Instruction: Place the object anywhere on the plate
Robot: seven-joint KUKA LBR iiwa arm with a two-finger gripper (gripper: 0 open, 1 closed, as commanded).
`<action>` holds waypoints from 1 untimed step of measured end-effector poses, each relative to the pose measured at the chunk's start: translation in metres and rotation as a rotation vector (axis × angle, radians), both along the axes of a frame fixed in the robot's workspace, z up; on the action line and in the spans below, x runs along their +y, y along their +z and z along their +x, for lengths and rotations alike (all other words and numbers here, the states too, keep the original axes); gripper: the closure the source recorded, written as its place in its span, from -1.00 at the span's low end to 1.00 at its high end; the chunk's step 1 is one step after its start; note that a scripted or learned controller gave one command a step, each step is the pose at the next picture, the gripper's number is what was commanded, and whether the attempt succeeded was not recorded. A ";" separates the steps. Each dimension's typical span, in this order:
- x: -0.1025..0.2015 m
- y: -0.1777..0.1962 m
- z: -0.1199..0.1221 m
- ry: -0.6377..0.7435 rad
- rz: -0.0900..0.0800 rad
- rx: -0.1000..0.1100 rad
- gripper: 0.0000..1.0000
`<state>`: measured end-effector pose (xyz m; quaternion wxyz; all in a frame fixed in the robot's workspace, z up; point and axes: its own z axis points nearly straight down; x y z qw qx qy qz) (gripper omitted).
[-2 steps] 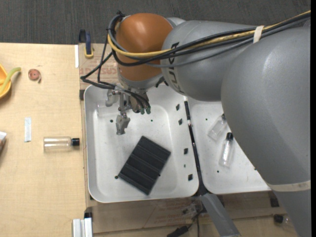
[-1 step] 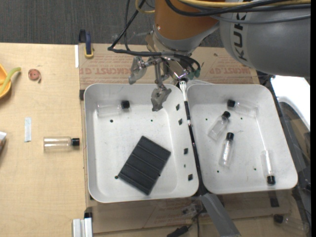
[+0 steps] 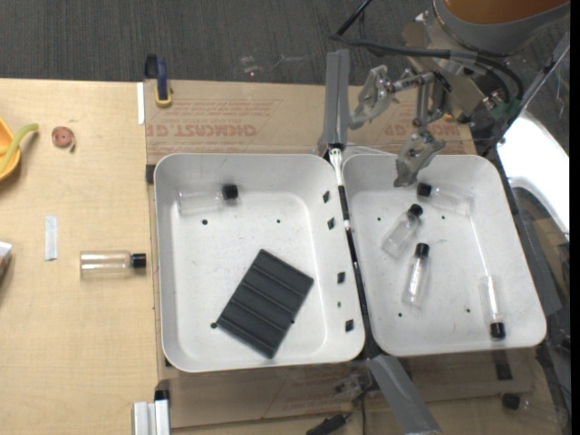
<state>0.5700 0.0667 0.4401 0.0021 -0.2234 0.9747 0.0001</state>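
Evidently pre-grasp: the tool (image 3: 412,172), whose grip I cannot tell, hovers by a clear vial (image 3: 444,197); the ribbed dark plate (image 3: 265,302) waits lower left.

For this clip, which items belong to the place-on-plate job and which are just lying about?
Job: gripper; dark ribbed plate in left bin; clear vials in right bin.
Lying about: vial on bench; yellow item; small pink disc.

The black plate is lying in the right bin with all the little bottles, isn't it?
Not quite. The camera view shows the black plate lying in the left bin, where one little bottle lies. Most of the bottles are in the right bin.
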 end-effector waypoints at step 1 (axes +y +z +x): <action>-0.099 0.002 0.005 0.035 -0.001 -0.001 -1.00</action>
